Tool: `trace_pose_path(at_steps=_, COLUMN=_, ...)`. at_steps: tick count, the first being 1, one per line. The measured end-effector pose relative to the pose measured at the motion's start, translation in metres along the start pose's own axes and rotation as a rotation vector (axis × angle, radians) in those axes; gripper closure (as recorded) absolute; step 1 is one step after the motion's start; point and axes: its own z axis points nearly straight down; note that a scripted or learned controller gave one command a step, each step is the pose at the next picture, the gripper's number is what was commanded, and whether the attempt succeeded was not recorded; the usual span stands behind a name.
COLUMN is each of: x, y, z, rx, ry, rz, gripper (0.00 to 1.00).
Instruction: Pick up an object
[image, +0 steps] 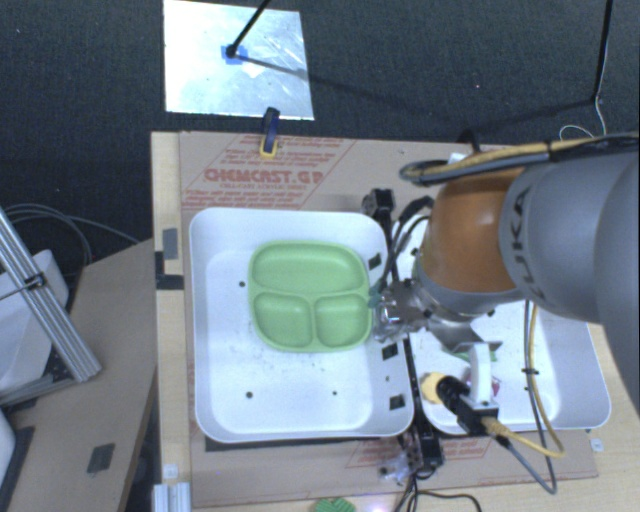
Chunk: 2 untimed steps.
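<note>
Green divided plate (307, 295) seen in left bin (215, 400); tool (385, 312) at its right rim, grip state can't be told.

Dark carpet (80, 100), perhaps foil sheet (238, 60)

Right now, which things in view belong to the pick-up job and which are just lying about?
Belongs to the job:
green divided plate in the left bin
gripper at the plate's right edge
right bin

Just lying about:
foil sheet
yellow cable
cardboard sheet under the bins

grey arm (570, 240), orange band (470, 240)
</note>
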Motion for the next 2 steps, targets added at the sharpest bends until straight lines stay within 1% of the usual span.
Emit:
trace_pose_path(at_steps=1, x=-0.089, y=0.007, z=-0.013, rx=0.000, ry=-0.005, rz=0.012, gripper=1.00)
trace_pose_path(at_steps=2, x=-0.011, y=-0.001, z=-0.003, rx=0.002, ry=0.002, rz=-0.007, gripper=1.00)
